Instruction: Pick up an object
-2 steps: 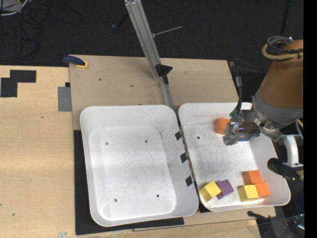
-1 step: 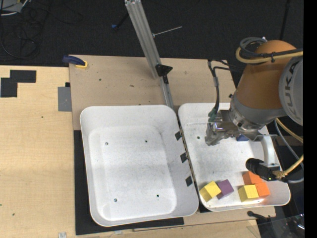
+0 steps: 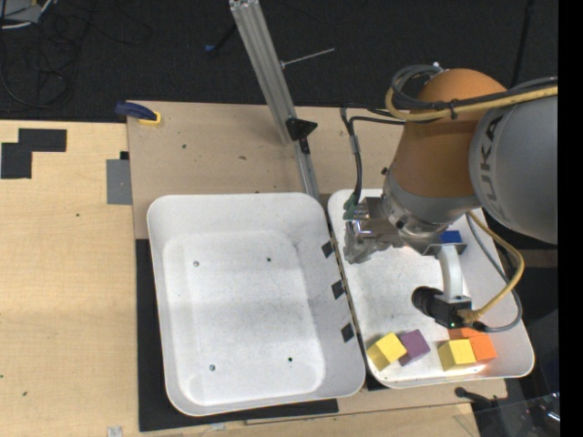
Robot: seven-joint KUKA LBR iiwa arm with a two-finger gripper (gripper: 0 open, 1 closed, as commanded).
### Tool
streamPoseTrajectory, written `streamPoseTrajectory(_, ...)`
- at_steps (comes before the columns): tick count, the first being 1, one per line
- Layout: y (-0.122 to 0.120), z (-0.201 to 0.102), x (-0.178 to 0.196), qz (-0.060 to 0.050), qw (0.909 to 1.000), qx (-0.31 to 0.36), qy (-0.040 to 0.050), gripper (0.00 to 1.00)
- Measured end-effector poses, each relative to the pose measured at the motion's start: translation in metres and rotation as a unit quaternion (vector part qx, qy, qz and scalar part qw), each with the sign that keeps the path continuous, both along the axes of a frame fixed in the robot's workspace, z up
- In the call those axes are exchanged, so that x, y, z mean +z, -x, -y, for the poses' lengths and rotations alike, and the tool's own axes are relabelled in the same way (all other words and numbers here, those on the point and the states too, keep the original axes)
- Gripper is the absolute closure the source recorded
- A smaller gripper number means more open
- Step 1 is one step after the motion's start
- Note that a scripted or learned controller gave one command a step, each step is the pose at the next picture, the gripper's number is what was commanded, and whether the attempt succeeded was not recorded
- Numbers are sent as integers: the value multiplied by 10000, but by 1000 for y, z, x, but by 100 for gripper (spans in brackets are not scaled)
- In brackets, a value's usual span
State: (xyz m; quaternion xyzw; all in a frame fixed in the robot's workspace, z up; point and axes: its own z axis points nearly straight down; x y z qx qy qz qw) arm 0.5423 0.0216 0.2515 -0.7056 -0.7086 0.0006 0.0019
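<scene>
My gripper [image 3: 362,233] hangs low over the far left part of the right bin [image 3: 401,280], close to the divide between the two bins. The bulky grey and orange wrist above hides much of it. Along this bin's near edge lie a yellow block [image 3: 386,350], a purple block [image 3: 415,342], a second yellow block [image 3: 456,354] and an orange block [image 3: 479,344]. A blue object [image 3: 450,238] peeks out from under the wrist at the bin's right side. None of these blocks is at the gripper.
The left bin [image 3: 237,299] sits beside the right one, with black clips [image 3: 338,289] along the shared edge. A slanted aluminium post [image 3: 270,71] rises behind the bins. A black cable fitting [image 3: 435,302] hangs from the arm over the right bin.
</scene>
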Motion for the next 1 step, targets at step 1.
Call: streamPoseTrajectory(1, -22, -51, -17, -1, 10000, -5, 3, 100)
